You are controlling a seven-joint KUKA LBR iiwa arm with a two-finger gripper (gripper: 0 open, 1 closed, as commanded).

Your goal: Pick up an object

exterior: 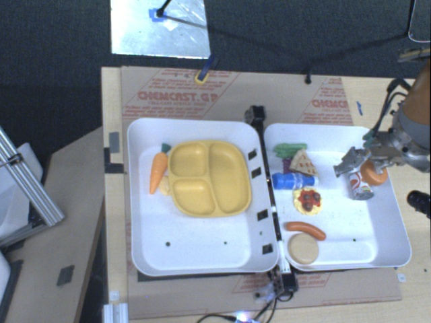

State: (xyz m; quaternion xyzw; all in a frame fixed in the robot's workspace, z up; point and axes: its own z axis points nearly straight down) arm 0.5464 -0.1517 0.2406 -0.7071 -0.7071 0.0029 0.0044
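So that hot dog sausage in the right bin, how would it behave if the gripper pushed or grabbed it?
The sausage looks rounded and elongated, so a sideways push would probably roll it. It seems small, glossy toy plastic: likely light, stiff, perhaps slippery. It lies near the round bun, which it might nudge.

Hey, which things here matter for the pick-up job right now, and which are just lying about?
In play:
two-finger gripper
orange ball
silver can
right white bin

Lying about:
yellow divided plate
orange toy carrot
blue bottle
toy sausage
tan round disc

Just under my grey metal claw (pixel 355 161) I see a shiny silver can (pixel 361 188); well away, a glossy yellow plastic divided plate (pixel 205 178) in a smooth white plastic bin (pixel 202 254).
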